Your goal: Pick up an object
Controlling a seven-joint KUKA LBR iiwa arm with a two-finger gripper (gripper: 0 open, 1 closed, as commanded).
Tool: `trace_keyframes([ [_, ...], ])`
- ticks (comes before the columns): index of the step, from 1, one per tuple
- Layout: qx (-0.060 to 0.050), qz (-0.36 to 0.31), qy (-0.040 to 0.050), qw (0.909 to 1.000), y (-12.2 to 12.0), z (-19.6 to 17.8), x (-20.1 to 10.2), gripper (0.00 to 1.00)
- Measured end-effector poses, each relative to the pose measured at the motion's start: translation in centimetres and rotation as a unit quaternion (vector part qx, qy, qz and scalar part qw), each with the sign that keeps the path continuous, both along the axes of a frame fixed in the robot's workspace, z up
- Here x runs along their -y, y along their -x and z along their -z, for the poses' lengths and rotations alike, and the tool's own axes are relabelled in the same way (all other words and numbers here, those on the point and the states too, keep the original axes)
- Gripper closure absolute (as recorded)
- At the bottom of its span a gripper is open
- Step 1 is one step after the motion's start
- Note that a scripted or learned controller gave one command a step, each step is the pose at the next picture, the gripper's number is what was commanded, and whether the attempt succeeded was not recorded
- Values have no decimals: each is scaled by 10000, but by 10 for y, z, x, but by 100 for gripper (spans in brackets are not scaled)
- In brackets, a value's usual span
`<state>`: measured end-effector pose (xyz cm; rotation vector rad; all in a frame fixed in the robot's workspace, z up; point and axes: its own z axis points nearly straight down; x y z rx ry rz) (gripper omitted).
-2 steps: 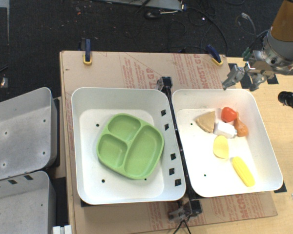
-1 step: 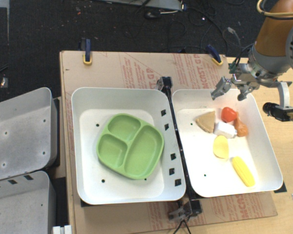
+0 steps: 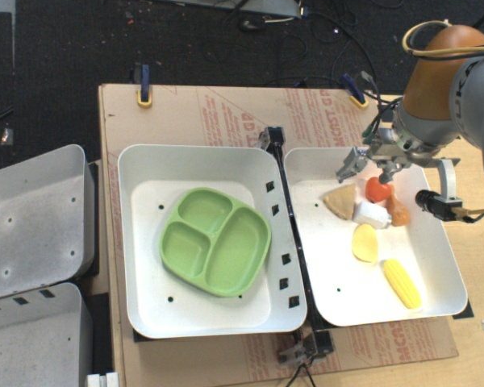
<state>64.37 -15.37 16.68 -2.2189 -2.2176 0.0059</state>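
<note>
you've got the gripper [image 3: 377, 164] over the far end of the right bin [image 3: 448, 252], jaws spread apart, nothing between them. tomato [image 3: 378, 189] sits just below the fingers, touching the white piece [image 3: 372, 213] and carrot [image 3: 399, 211]. bread wedge [image 3: 341, 201] crowds the left side. lemon [image 3: 365, 243] and corn [image 3: 402, 282] lie nearer. green plate [image 3: 215, 240] in left bin [image 3: 137, 216].

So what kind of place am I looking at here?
Probably a robotics lab: a robot arm reaches over two white bins clamped onto a cardboard-topped bench, with toy food inside and loose cables on the floor.
</note>
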Motion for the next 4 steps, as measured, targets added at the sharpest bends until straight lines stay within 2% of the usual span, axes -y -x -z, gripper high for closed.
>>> trace_keyframes([
  [1, 0, -17, -3, 10000, -3, 62, -7, 0],
  [2, 45, -19, 8, 10000, -5, 47, -6, 100],
  [4, 68, -17, 13, 10000, 0, -58, -12, 100],
])
